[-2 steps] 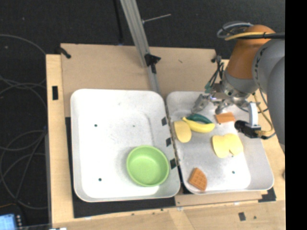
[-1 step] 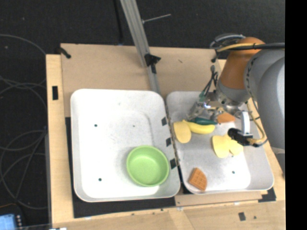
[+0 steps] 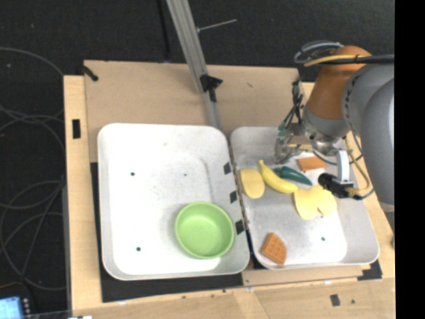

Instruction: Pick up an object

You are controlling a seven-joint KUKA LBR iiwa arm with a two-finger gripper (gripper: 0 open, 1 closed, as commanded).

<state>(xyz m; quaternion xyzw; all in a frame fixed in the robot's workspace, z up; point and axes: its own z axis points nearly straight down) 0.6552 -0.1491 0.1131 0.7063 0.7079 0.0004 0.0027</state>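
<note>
Plywood bench top carries 2 shallow white bins side by side against a dark floor. Nearest the camera, at the front of the right bin (image 3: 358, 248), lies an orange waffle-like piece (image 3: 273, 248), well apart from everything else. Level with it, at the front of the left bin (image 3: 133, 178), sits a green bowl (image 3: 204, 228).

Further back in the right bin lies a cluster of 4 things: a pale yellow oval piece (image 3: 252, 183) near the dividing edge, a banana (image 3: 276, 178) just beside it, a dark teal item (image 3: 293, 175) touching the banana's upper side, and a yellow lumpy piece (image 3: 313, 202) to the right.

Behind that cluster hangs the gripper (image 3: 287, 149), low over the bin's back portion, under the orange band of the arm (image 3: 332, 92). Whether its fingers stand wide or narrow cannot be told; nothing is seen between them.

The banana is the likeliest target. It lies just in front of the gripper, toward the camera and slightly left, its long axis running diagonally from upper left to lower right. A grasp would probably need the fingers set across that axis, and the teal item pressed against it could get in the way.

Beyond the bins, a metal pole (image 3: 189, 45) slants across the bench's back.
</note>
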